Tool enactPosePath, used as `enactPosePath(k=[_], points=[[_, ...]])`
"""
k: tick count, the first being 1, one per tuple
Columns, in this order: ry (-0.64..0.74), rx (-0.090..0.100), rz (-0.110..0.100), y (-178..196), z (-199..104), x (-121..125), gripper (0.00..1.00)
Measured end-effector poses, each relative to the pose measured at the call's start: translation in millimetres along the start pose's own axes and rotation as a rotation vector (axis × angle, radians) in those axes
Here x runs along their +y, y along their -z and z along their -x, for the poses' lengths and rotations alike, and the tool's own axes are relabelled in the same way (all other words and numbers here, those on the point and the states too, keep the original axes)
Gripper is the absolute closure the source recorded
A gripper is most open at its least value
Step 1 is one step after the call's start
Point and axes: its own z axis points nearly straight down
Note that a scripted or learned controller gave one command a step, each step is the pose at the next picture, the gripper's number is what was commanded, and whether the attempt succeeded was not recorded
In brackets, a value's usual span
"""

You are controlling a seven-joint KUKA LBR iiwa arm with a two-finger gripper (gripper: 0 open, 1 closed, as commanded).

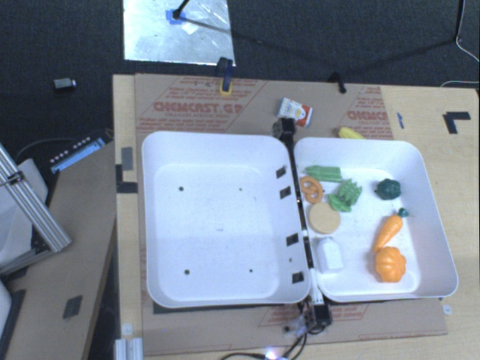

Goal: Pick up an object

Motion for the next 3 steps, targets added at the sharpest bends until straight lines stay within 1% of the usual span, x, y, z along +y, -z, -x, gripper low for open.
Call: enactPosePath(k=[1, 2, 3], points=[[0.004, -0.003, 0.003, 13.8, 19.6, 81.1, 1.00], [0.000, 0.000, 0.000, 14.6, 4.8, -1.5, 1.00], [0.001, -0.004, 0.004, 14.2, 26.5, 63.2, 1.00]])
